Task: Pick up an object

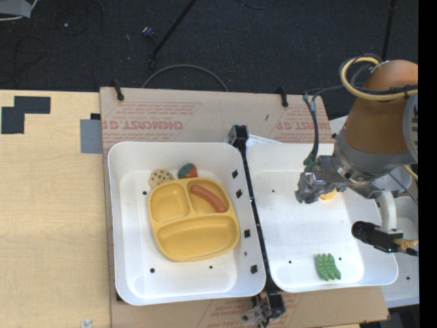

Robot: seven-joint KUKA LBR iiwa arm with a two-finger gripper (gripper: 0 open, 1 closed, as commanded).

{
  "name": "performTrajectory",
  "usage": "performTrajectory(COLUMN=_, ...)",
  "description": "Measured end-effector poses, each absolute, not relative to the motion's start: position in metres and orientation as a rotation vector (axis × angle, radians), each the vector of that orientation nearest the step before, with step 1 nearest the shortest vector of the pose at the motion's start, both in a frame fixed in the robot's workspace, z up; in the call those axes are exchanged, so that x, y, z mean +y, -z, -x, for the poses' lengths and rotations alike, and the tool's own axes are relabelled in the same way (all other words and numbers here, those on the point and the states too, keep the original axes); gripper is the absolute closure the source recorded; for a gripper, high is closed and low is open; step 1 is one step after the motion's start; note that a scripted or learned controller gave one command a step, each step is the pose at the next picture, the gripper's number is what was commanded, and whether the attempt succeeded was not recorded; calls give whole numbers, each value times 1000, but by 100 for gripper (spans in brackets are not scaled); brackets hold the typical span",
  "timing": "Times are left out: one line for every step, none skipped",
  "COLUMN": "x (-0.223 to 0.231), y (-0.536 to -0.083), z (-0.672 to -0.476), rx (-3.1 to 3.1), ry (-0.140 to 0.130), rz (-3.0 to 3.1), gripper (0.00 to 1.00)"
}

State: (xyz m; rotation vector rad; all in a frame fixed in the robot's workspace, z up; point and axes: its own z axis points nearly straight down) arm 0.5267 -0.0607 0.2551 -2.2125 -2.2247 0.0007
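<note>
My gripper (311,188) hangs low over the upper middle of the right bin (287,244). A small yellow object (329,195) lies right beside it, partly hidden by the wrist; whether it sits between the fingers cannot be told. A green ridged object (328,266) rests near the right bin's front edge. In the left bin (130,251) a yellow divided tray (194,234) carries a sausage (209,197) in its upper right compartment. A brown cookie (161,177) and a red and green vegetable (188,171) lie just behind the tray.
A black divider rail (249,210) runs between the two bins. The arm's grey and orange body (379,121) covers the right bin's upper right part. Cardboard (177,118) lies under the bins.
</note>
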Motion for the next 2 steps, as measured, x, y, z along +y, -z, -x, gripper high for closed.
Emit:
performTrajectory(x=-7, y=-260, z=-533, rx=-2225, ry=-1, rz=2213, gripper=100)
performTrajectory(x=35, y=-253, z=-542, rx=-2224, ry=-3, rz=2215, gripper=100)
